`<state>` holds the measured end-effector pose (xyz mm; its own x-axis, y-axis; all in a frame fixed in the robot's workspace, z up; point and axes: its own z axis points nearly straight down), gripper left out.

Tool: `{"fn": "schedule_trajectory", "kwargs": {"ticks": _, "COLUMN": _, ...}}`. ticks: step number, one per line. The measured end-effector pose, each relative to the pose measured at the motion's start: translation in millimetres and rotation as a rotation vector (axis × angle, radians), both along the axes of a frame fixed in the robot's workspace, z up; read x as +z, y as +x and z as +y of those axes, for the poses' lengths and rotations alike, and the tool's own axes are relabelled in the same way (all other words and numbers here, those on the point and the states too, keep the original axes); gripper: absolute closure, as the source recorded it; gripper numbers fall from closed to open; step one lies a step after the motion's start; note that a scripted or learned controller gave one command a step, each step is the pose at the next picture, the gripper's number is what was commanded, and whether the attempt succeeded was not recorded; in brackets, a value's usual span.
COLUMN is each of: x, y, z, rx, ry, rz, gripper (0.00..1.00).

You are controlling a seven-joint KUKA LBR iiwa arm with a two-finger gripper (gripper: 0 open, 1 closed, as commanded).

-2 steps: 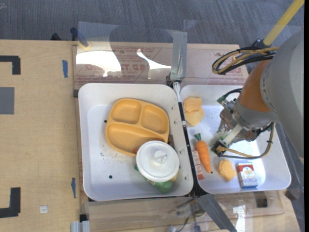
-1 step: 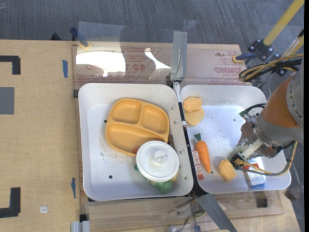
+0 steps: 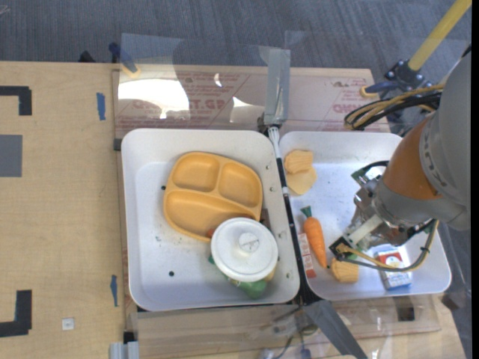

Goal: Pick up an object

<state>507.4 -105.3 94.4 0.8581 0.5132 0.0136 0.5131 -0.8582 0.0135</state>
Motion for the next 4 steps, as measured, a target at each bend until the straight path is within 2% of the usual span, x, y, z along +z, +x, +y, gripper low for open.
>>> {"fn": "schedule_trajectory", "kwargs": {"ticks": 1, "x": 90, "y": -28, "z": 50, "rx": 0.297, "ry": 0.003, "rz": 0.019, "gripper": 1.00}}
{"fn": "schedule_trajectory", "kwargs": {"ticks": 3, "x": 108, "y": -27, "z": 51, "rx": 0.298, "ry": 0.004, "rz": 0.021, "gripper": 1.00}}
{"fn": "schedule_trajectory", "kwargs": {"ticks": 4, "x": 49, "y": 9, "z": -1, "rx": -0.128, "ry": 0.006, "rz": 0.024, "gripper": 1.00}}
